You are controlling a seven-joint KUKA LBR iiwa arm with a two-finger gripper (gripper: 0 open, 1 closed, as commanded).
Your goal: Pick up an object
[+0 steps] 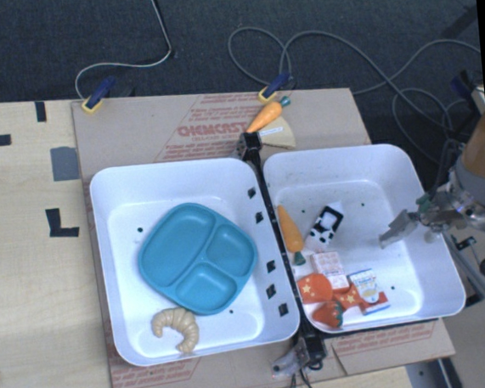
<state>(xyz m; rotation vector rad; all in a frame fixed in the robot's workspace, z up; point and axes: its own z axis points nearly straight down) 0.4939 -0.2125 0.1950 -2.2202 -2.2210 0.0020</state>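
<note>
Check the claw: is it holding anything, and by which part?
Nothing is held. The claw sits above bare floor of the right bin, apart from the items lying in that bin.

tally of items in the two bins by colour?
Blue: 1, divided plate
Tan: 1, croissant
Orange: 1, carrot
Black and white: 1, spotted block
Red or red-mixed: 4, packet, round piece, strawberry-like piece, small carton
Total: 8
</note>
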